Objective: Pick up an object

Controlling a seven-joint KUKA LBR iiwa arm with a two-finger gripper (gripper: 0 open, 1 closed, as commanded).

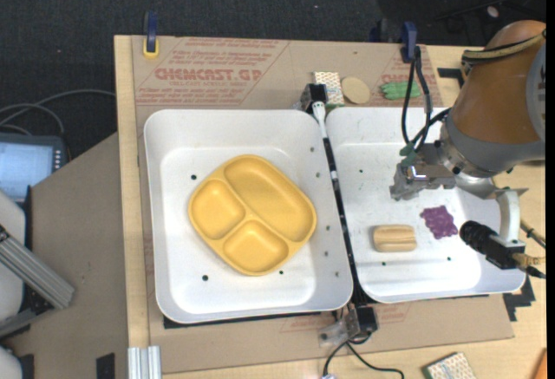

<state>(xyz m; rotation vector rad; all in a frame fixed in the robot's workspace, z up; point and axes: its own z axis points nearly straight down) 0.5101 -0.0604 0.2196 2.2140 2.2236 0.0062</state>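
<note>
Tan bread roll (394,238) beside purple grapes (439,221), right bin (373,282).

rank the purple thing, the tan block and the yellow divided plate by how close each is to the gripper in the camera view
From the gripper:
1. Purple thing, right bin, just below and right of it.
2. Tan block, right bin, below it; close behind the purple thing.
3. Yellow divided plate, left bin, clearly farthest.
</note>
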